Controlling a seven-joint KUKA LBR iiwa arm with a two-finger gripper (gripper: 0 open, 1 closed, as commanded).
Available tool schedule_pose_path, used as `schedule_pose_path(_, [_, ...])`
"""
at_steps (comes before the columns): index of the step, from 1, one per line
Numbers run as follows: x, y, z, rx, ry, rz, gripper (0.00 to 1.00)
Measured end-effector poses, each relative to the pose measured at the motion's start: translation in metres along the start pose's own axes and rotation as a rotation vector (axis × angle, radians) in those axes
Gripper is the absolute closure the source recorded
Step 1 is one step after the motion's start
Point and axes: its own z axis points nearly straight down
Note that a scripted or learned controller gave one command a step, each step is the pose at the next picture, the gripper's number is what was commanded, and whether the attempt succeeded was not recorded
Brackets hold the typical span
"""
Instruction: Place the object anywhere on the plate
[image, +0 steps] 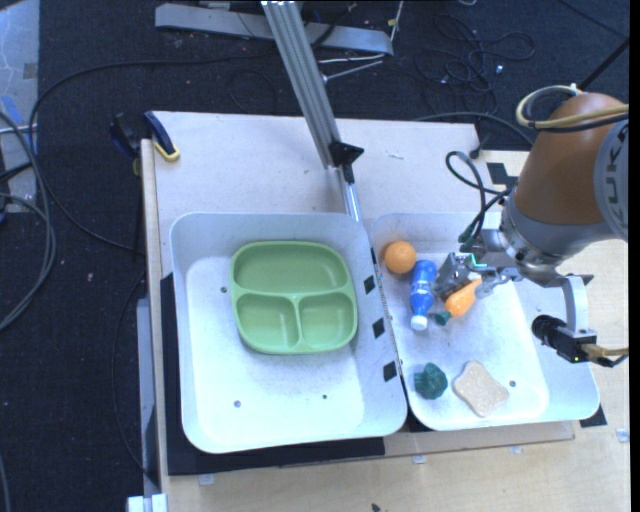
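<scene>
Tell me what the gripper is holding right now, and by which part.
It cannot be told. The two-finger gripper sits right at the small orange carrot-shaped toy beside the blue plastic bottle, but no grasp is visible.

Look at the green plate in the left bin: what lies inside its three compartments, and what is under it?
The green plate shows bare green compartments with nothing lying in them. It rests on the floor of the left bin. The patch of floor directly beneath the plate is covered, so that part cannot be checked.

Bench (260, 160): two shallow white bins side by side, left bin (200, 400) and right bin (560, 395), toward its front edge.
</scene>
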Motion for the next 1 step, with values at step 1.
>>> schedule_pose_path(1, [-0.0001,0.0005,-0.0007,-0.002,0.0,0.0,0.0])
